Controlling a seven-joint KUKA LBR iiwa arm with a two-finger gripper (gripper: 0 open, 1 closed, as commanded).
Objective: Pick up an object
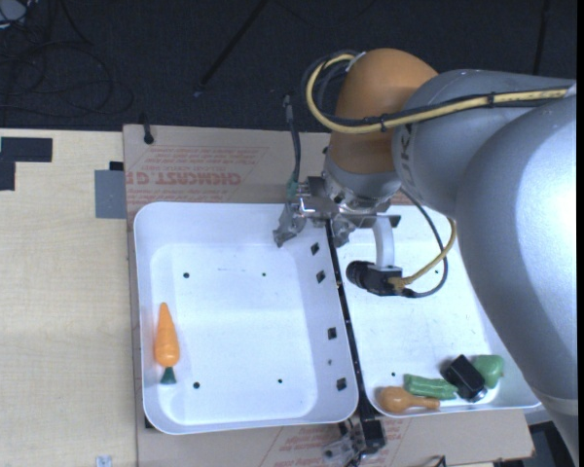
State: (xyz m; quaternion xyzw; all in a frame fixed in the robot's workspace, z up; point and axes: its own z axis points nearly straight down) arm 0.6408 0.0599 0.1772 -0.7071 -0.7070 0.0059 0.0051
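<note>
My gripper (314, 228) hangs over the far end of the divider between the two bins, at the left bin's back right corner. Its fingers stand apart, open, and nothing is between them. An orange toy carrot (165, 341) with a green top lies by the left wall of the left bin (234, 224). In the near corner of the right bin (419, 334) lie a green pod-like piece (430, 386), a black block (463, 376), a light green piece (489, 366) and an orange pear-shaped piece (403, 400).
A black cable plug (375, 278) dangles from the wrist over the right bin. The big grey arm (506, 202) covers the right bin's far right side. Cardboard (214, 168) lies under the bins on the wooden bench (49, 290).
</note>
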